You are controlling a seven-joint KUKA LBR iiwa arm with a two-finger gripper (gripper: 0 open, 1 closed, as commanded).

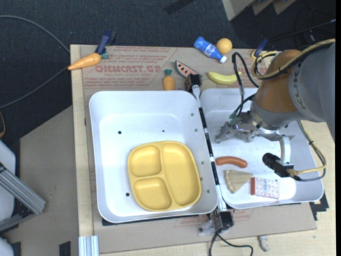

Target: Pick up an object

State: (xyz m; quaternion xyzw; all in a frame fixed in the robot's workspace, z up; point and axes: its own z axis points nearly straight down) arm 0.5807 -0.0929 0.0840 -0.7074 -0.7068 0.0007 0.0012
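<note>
**Two bins, one tray, three loose items**

You had two white bins side by side. The left bin (106,116) held a yellow divided tray (162,174) with three compartments, lying flat toward the near side; nothing lay in its compartments.

The right bin (218,97) held three things along its near edge: a hot dog sausage (230,161) next to the dividing wall, a tan wedge-shaped piece (237,180) just below it, and a small red-and-white packet (265,187) to the right of the wedge. All three lay on the bin floor, apart from the gripper.

The gripper (226,134) hung low over the middle of the right bin, above the sausage and not touching it. You could not tell how its jaws stood, and nothing showed between them.

Outside the bins, on the far strip of the bench, lay a carrot (85,62), a watermelon slice (185,68), a banana (222,78), a blue bottle (209,48) and an orange ball (224,45).
</note>
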